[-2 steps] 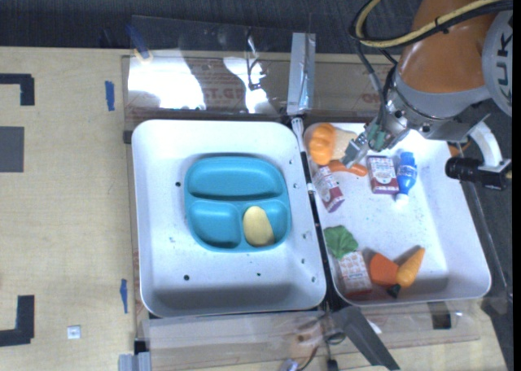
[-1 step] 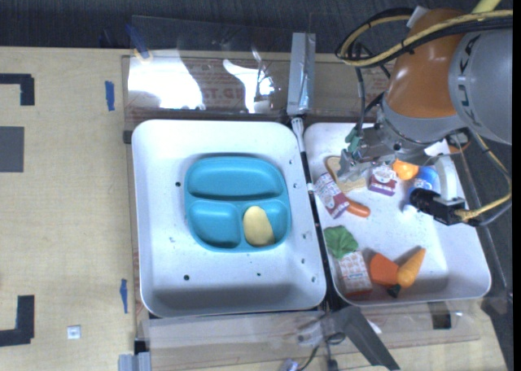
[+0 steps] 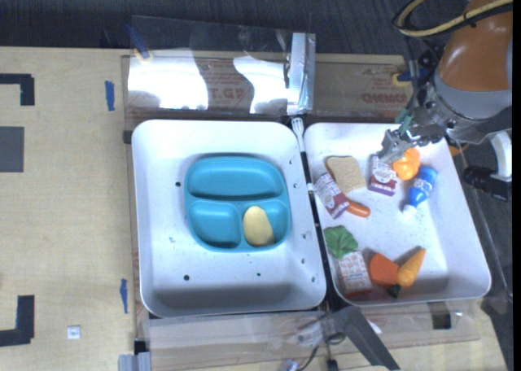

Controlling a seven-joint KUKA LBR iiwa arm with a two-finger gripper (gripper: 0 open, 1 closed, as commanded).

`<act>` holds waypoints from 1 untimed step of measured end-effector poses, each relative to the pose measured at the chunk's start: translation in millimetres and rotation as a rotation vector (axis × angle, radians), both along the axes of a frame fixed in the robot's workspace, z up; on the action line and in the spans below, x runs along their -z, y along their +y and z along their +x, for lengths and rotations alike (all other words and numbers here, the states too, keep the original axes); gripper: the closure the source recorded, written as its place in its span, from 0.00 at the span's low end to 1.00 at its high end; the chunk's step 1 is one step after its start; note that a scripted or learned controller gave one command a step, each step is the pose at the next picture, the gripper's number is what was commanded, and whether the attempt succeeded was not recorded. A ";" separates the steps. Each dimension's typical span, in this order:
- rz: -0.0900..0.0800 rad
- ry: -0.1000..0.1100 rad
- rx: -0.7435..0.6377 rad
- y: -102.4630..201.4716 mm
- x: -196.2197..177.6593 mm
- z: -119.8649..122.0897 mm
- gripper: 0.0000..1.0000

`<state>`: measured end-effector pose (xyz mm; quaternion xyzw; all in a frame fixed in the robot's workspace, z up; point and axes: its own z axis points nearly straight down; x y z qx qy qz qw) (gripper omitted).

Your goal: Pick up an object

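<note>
Camera view is showing the gripper (image 3: 399, 143) hanging low over the far part of the right bin (image 3: 464, 235), reaching in from the right under the orange band of the arm (image 3: 476, 56). Whether it is open or closed is not something the picture is making clear, and nothing is visibly sitting in its grasp.

Working outward from the gripper, the nearest thing is lying just below and slightly right of it: a small orange piece (image 3: 405, 168), which is touching or nearly touching the gripper's tip. Just to the left of that piece a small white and red packet (image 3: 383, 178) is resting, and just to the right a blue and white bottle (image 3: 418, 189) is lying tilted, its long axis running from upper right to lower left.

My judgement is that the orange piece is the likeliest target, since it is sitting almost directly under the gripper. The crowding is the risk: the packet and bottle are flanking it closely, so a descent could nudge either one.

Farther off, a tan bread slice (image 3: 345, 172) is lying to the left, and a carrot (image 3: 410, 267) is lying near the front wall. In the left bin (image 3: 155, 223) a blue tray (image 3: 228, 186) is holding a yellow lemon (image 3: 258, 225).
</note>
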<state>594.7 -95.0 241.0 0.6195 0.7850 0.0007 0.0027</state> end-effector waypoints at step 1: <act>0.002 0.006 -0.139 23.8 17.8 -41.9 1.00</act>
